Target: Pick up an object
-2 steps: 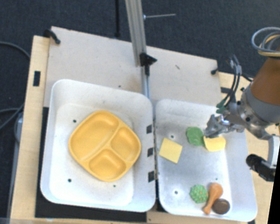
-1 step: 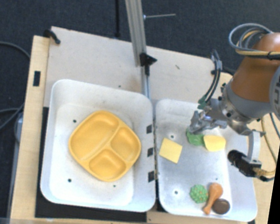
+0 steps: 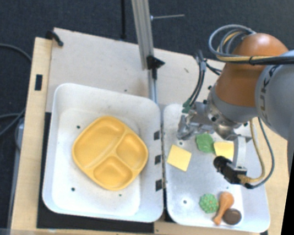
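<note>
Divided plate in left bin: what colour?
Yellow-orange plate, plain, seen clearly in the camera view.

Arm (image 3: 279, 80) in from right, orange band (image 3: 247, 69) above wrist, gripper (image 3: 190, 128) pointing down near right bin's back-left corner.

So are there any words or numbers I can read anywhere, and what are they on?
"KU": dark letters running down the grey arm, cut off by the picture's edge; probably the start of the maker's name.
No words or numbers can be read on the yellow tray, the two white bins, or the toy food.
</note>
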